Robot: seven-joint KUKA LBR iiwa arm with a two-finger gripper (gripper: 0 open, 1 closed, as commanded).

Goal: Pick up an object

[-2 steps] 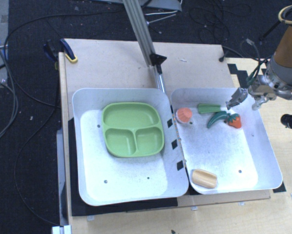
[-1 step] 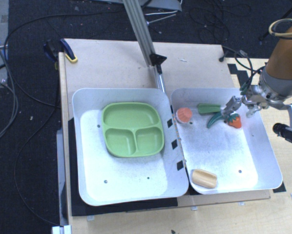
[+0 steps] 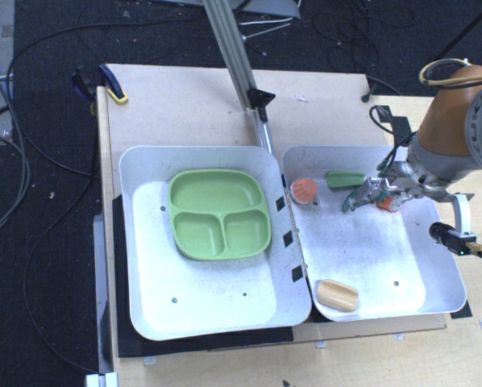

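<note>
Near edge, right bin (image 3: 434, 293): one tan bread-roll-like item (image 3: 337, 295) lies at the near left corner, well apart from everything else. No arm near it.

Left bin (image 3: 144, 297): one green divided plate (image 3: 220, 214) with three compartments, sitting toward the far half. Nothing on it.

Mid to far, right bin: one small orange-red round item (image 3: 305, 189) near the far left corner; just right of it, one dark green elongated piece (image 3: 345, 180), lying roughly left to right. The end effector (image 3: 368, 195) sits low over the bin just right of the green piece, with an orange-red object (image 3: 388, 203) directly under or beside its body. Blurred here; I cannot tell how wide it is spread, nor whether anything is held. No object is clearly seen clamped.

Judgement on step in hand: approach/grasp phase, with the likely target being the green piece or the orange-red object at the tool. To do it well: centre on one item only, since the two lie close together and a straddling descent risks nudging both. Go straight down, close across the narrow dimension, then lift vertically and check before travel.

Count: two bins on one counter (image 3: 184, 103), one plate, four loose objects, all in the right bin.
</note>
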